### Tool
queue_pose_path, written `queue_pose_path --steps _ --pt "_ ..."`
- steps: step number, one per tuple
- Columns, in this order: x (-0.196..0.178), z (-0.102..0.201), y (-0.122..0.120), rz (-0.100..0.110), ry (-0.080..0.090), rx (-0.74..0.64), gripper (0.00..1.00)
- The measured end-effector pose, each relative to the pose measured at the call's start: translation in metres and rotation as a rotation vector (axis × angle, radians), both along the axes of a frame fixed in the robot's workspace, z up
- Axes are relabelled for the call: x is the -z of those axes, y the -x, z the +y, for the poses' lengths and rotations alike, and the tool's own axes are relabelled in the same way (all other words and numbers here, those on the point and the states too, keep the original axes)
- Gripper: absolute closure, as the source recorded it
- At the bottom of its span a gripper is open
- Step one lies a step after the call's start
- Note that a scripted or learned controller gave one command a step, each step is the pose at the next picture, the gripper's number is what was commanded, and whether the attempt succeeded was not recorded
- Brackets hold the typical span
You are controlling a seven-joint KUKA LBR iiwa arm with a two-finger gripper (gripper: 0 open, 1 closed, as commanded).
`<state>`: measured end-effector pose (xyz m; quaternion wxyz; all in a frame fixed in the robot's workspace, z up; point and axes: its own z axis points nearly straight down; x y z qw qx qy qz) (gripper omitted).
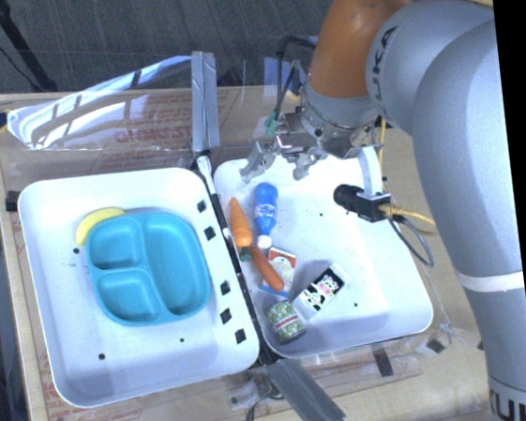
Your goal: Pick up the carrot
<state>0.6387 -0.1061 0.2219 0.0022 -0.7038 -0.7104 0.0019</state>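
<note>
The carrot is long and orange and lies in the right bin along its left wall, running from the upper left toward the lower right. The white cap of a blue bottle covers part of its middle. My gripper hangs over the far left part of the right bin, above and slightly right of the carrot's upper end. Its fingers are spread open, and nothing is between them.
A cow-patterned box, a small can and a red-and-white packet lie near the carrot's lower end. The left bin holds a blue divided plate with a yellow item at its far edge.
</note>
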Motion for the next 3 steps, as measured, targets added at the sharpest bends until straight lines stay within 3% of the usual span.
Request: queue_pose_path --steps 1,2,3 --pt "0.09 -0.001 0.016 -0.006 0.002 -0.157 0.0" --pt "0.131 -0.028 0.077 -0.004 -0.001 -0.267 0.0" --pt "0.129 -0.025 0.031 -0.006 0.001 -0.39 0.0"
